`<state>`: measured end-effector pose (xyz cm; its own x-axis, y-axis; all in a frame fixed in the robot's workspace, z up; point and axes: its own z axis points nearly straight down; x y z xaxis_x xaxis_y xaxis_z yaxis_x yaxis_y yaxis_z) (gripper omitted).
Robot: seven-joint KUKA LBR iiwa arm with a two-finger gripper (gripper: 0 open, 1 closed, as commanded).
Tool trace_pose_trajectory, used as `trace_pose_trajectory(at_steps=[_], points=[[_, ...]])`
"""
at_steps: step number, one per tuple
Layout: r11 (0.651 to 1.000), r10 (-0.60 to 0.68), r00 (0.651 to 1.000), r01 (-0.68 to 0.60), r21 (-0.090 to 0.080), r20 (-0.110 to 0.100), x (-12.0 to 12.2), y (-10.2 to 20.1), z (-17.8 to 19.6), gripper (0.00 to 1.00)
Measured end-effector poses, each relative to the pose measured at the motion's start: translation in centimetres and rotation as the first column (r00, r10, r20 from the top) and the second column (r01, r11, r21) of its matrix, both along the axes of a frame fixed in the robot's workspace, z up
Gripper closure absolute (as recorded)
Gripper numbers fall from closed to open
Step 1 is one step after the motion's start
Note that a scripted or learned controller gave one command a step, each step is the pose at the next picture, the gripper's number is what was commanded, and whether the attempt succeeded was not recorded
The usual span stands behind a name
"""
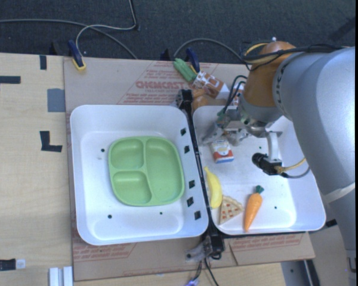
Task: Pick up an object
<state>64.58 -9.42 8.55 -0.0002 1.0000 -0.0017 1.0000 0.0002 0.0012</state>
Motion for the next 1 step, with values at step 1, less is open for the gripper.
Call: trace_pose_trajectory(at_steps=[1], points=[[1.0,0.002,1.0,-0.002,0.001,0.001,-0.22,-0.48,0.02,0.0]])
